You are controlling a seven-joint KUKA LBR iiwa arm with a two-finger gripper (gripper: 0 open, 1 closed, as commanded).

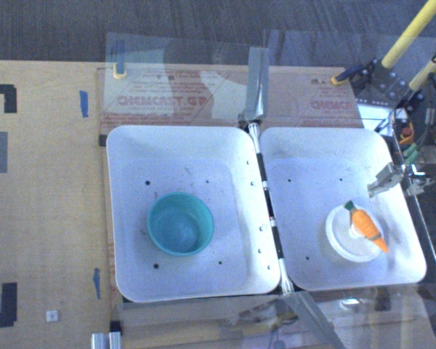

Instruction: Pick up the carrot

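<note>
The carrot (367, 227), orange with a small green top, lies tilted across a white round dish (346, 237) in the right bin (312, 158), toward that bin's right, near part. Its green end points to the far left and its tip to the near right, reaching past the dish's rim. The jaws (394, 178) hang at the right bin's right edge, just beyond the carrot on the far side and apart from it; whether they stand parted or closed cannot be told from here, and nothing shows between them. In the left bin (182, 151) a teal cup (179, 224) stands upright, mouth up. Both bins rest side by side on the tabletop (43, 217).
</note>
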